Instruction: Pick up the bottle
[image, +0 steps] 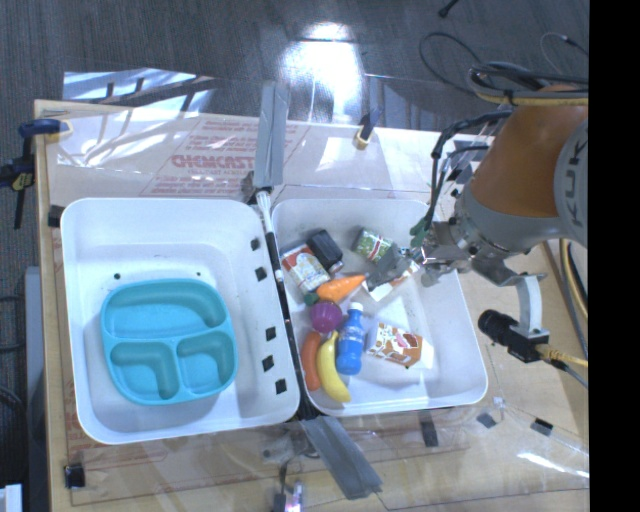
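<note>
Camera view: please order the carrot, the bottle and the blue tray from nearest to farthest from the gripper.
From the gripper:
1. Carrot, just to its left in the right bin.
2. Bottle, lower in the same bin, beside the banana.
3. Blue tray, in the left bin.

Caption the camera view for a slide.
Tool hovers over right bin beside carrot; blue bottle lies untouched by banana.

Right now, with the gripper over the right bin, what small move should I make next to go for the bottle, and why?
Probably shift the gripper toward the bin's near side, then descend. The blue bottle lies below it in the view, between the banana and the snack packet, while the gripper sits by the carrot.
</note>
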